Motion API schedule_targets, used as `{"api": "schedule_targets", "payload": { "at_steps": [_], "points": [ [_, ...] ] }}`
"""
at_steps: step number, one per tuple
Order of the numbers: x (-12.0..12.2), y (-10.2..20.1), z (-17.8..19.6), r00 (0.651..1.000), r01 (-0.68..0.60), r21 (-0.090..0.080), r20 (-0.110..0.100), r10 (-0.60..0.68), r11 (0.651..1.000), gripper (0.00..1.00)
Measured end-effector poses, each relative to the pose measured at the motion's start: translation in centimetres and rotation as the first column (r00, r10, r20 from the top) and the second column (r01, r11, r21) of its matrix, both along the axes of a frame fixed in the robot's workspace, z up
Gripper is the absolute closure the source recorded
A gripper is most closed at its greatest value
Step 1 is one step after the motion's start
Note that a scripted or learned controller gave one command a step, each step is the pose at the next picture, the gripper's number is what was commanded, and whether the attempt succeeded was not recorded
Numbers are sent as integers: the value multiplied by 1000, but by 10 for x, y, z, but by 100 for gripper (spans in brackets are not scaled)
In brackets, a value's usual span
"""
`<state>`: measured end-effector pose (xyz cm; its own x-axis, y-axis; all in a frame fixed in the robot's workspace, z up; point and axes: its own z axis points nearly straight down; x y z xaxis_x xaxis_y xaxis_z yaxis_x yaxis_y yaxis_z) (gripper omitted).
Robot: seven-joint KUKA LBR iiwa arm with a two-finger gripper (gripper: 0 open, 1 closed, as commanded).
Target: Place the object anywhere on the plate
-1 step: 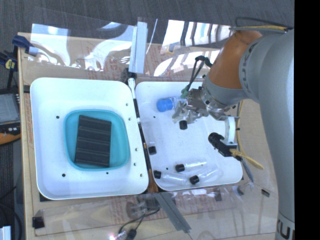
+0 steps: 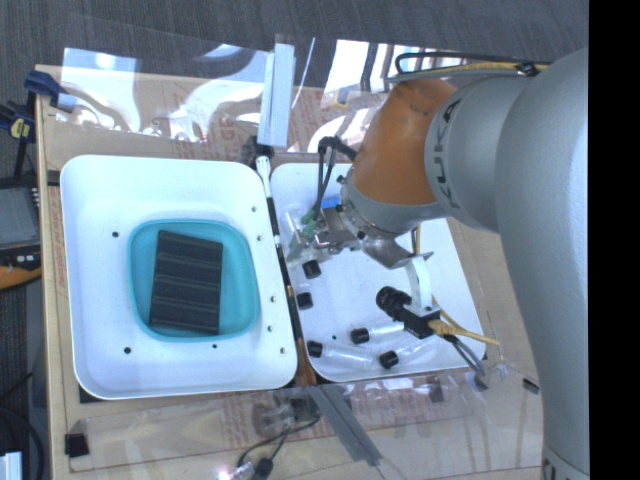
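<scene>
A: Where's the block (image 2: pixel 187 282)?
B: Lying on the blue plate (image 2: pixel 243 286) in the left bin (image 2: pixel 85 218).
A: And the gripper (image 2: pixel 312 230)?
B: Over the right bin (image 2: pixel 458 286) (fingers hidden, so I cannot tell their state).

Two bins sit side by side on the bench (image 2: pixel 60 408); the left bin (image 2: pixel 90 268) holds a plate (image 2: pixel 240 278) at its middle, and a ribbed block (image 2: pixel 187 281) lies on that plate; the right bin (image 2: pixel 455 288) touches the left one along a shared edge; the arm (image 2: pixel 470 138) reaches over the right bin from the right, covering its far part; several small pieces (image 2: pixel 358 336) lie scattered in its near part.
</scene>
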<state>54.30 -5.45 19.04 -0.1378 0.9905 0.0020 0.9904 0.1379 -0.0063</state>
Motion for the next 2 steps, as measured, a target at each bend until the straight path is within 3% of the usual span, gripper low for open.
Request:
{"api": "schedule_targets", "payload": {
  "at_steps": [1,2],
  "points": [
    [16,44,1,975,-222,-1,6,222,975,100],
    [16,44,1,975,-221,-2,6,221,975,0]
  ]
}}
